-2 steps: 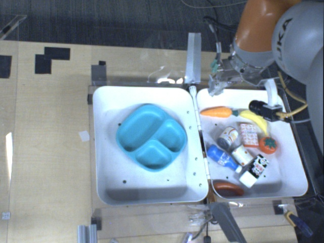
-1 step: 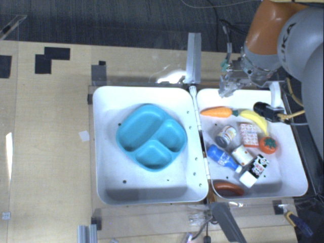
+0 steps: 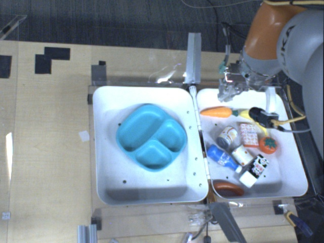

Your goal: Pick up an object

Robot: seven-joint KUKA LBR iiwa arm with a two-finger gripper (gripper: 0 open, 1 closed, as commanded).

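Camera view: metallic gripper (image 3: 230,92) above tapered, smooth carrot (image 3: 216,112).

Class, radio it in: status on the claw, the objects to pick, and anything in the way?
Claw above right bin's far edge, over carrot. Nothing seen between its fingers. Toys crowded together. Blue tray in left bin.

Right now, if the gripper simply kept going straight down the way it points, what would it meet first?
Most likely the carrot. The gripper hangs over the far end of the right bin, pointing down, and the carrot lies just below its tip. Depth is unclear from this slanted view, so it might instead meet bare bin floor beside the carrot.
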